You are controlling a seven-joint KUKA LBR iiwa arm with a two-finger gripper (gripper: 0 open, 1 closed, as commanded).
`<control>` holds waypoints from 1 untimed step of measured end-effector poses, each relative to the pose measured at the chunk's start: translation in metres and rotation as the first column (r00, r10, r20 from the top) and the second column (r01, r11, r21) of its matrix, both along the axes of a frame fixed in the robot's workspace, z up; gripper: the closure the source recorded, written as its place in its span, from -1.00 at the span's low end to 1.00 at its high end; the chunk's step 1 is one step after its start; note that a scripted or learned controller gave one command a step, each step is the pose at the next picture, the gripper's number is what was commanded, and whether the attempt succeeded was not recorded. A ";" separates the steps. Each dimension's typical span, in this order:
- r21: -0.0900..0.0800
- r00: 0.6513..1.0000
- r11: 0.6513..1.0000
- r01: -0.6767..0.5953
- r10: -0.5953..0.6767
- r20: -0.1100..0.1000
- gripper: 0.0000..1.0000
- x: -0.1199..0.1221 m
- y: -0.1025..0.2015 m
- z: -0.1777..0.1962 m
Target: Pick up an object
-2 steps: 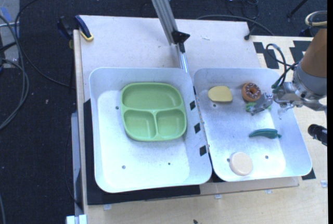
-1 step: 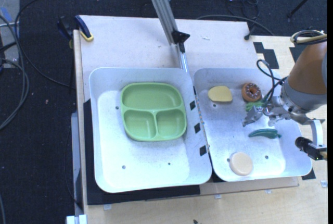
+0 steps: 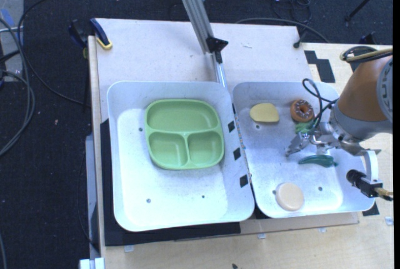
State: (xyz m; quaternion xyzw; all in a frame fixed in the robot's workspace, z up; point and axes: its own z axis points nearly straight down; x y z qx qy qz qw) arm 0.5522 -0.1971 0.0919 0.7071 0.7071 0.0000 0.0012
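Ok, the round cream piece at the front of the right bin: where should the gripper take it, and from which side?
Probably straight down from above, closing across its middle. The cream piece looks like a low, rounded disc lying flat on the right bin floor, so any diameter should do. It lies apart from the green item and yellow piece. The bin's front rim is close, so finger travel along the rim seems safer.

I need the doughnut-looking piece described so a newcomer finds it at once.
Start at the right-hand white bin, the one without the green divided plate. Go to its far edge, near the grey arm. The doughnut lies right of the yellow oval piece; it is the sole brown ring with a hole and speckled topping.
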 end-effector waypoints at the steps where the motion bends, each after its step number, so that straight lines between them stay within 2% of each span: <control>1: -0.002 1.000 1.000 0.001 0.000 0.005 1.00 0.001 -0.001 0.013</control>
